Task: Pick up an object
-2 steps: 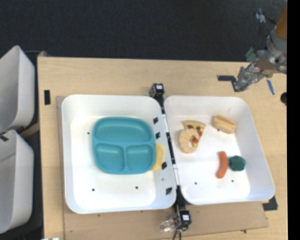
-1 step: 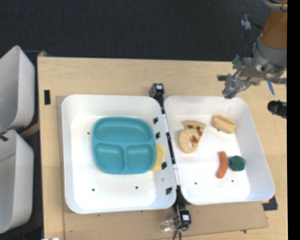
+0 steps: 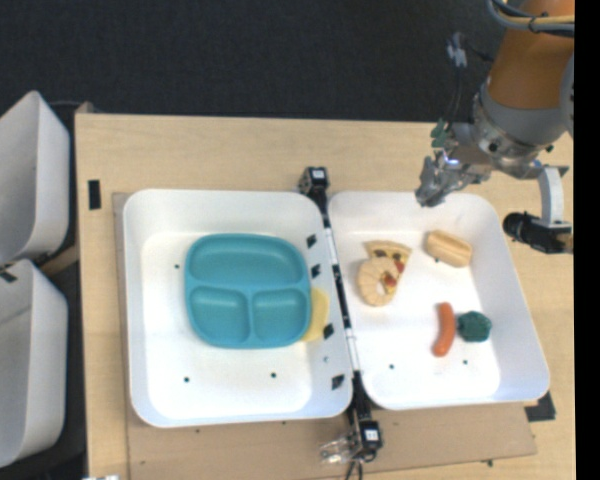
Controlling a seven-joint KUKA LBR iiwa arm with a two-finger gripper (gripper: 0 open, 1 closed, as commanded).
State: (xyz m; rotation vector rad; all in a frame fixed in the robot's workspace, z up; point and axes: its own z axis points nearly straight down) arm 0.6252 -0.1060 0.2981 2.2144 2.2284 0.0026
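The gripper [image 3: 432, 192] hangs over the far edge of the right bin [image 3: 500, 368]; whether it is wide or narrow cannot be told. Below it lie a bread roll [image 3: 448, 249], a pizza slice [image 3: 382, 271], a sausage [image 3: 444, 329] and a green lump [image 3: 473, 326]. The left bin [image 3: 160, 388] holds a teal tray [image 3: 247, 290].

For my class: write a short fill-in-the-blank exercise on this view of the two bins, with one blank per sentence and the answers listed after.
1. The teal tray lies in the ____ bin.
2. The pizza slice lies to the left of the ____.
3. The sausage lies beside a ____ toy.
4. The gripper hangs over the right bin's ____ edge.

Missing words: left; bread roll; green; far
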